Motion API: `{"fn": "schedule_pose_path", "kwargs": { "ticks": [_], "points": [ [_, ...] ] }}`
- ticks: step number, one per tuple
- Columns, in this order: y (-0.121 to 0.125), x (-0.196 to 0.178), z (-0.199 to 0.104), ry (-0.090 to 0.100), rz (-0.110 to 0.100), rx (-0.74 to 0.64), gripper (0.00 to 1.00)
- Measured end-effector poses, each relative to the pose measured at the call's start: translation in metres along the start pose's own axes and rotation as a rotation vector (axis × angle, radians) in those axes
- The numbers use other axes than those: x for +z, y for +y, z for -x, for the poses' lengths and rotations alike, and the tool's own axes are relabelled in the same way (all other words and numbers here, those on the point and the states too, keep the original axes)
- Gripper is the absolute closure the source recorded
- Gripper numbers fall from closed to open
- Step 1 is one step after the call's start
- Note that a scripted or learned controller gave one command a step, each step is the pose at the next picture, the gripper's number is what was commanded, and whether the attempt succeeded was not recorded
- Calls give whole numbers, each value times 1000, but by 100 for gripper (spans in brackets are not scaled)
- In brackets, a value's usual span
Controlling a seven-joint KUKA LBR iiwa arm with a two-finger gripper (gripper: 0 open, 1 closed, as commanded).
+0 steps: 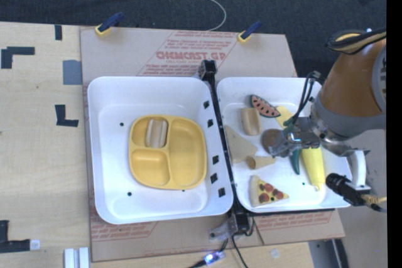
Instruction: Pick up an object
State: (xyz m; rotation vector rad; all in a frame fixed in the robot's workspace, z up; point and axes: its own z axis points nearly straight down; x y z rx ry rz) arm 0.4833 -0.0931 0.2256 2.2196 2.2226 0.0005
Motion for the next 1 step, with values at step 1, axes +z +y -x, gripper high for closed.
{"fn": "schedule_pose_path", "kwargs": {
  "ticks": [1],
  "points": [
    [26,-8,-43,1,-1,-5,100]
  ]
}}
